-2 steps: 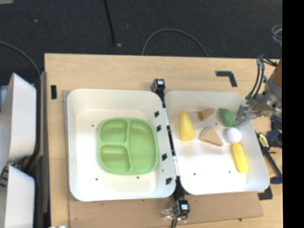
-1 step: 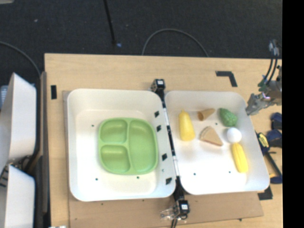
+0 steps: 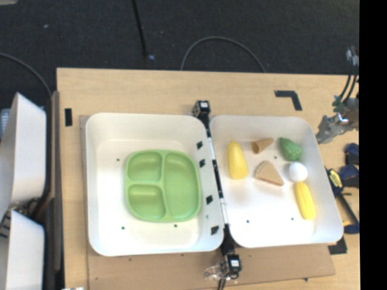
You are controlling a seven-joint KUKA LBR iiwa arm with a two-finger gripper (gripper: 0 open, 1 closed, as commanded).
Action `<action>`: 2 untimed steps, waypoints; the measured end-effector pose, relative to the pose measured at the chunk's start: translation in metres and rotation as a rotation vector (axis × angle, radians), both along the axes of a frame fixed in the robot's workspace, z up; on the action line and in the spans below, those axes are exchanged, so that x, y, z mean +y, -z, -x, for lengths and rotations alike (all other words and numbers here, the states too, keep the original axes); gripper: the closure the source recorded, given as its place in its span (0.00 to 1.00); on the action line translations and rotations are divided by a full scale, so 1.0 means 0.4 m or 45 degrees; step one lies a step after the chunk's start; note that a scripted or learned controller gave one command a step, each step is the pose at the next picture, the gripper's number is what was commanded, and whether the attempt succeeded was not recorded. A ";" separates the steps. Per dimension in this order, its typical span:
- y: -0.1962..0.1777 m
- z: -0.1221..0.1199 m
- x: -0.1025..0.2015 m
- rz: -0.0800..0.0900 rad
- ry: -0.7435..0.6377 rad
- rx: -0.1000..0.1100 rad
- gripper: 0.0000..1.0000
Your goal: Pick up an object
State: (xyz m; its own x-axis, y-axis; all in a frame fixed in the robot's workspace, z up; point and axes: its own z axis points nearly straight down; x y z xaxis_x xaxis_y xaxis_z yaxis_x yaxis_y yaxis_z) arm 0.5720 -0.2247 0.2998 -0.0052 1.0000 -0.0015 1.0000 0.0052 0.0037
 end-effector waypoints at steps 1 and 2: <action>0.030 0.020 0.136 -0.001 0.000 0.004 1.00; 0.060 0.039 0.266 -0.002 -0.001 0.004 1.00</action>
